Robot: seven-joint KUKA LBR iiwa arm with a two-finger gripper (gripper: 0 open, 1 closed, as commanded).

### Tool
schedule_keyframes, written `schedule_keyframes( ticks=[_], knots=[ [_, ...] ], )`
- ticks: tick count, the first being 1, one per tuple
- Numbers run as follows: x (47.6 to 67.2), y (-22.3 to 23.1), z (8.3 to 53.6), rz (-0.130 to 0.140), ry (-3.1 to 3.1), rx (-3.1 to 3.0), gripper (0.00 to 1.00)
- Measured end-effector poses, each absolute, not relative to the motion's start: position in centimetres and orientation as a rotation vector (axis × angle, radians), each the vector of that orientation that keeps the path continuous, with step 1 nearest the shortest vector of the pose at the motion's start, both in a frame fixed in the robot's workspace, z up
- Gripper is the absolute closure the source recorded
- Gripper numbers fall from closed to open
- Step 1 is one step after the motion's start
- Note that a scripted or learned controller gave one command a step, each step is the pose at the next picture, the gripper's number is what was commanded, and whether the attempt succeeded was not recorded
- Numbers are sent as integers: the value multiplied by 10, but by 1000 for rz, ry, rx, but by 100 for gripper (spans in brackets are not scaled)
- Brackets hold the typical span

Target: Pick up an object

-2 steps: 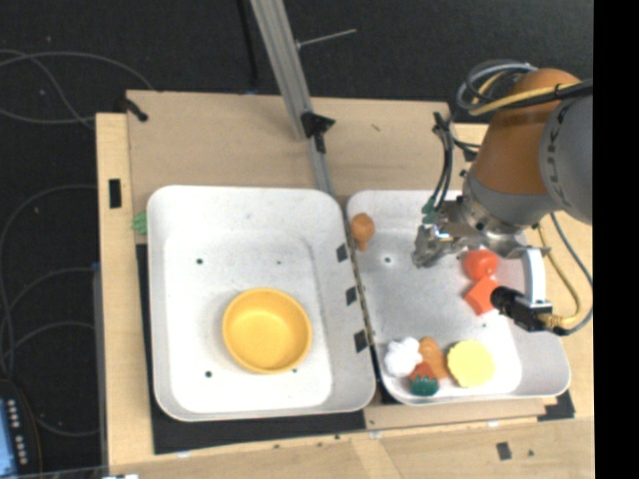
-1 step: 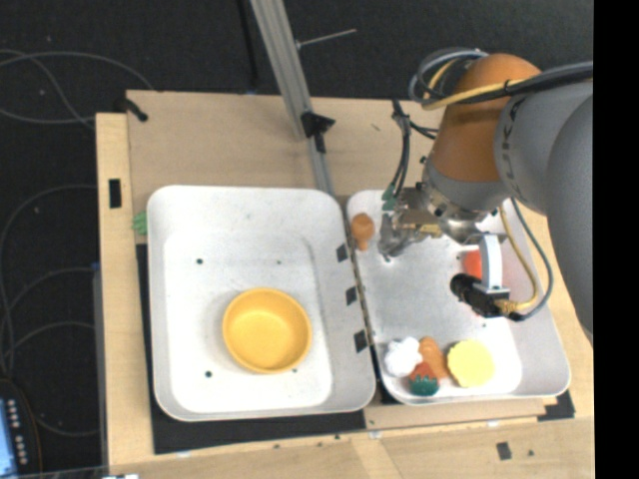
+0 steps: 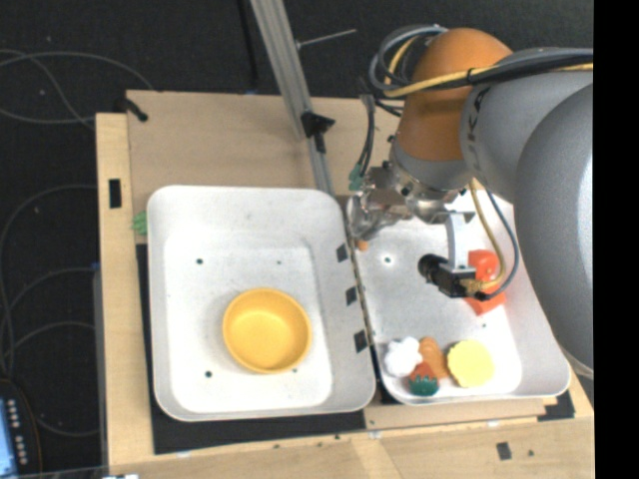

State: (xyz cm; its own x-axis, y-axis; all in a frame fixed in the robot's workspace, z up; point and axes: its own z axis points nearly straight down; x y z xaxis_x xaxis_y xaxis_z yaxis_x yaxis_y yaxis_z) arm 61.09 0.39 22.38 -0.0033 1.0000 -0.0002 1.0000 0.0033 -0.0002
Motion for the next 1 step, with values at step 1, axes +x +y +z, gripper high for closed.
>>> schedule_keyframes(
  ticks=[1],
  knots=[
    [643,43,235,0,2225,2217,100]
  ],
)
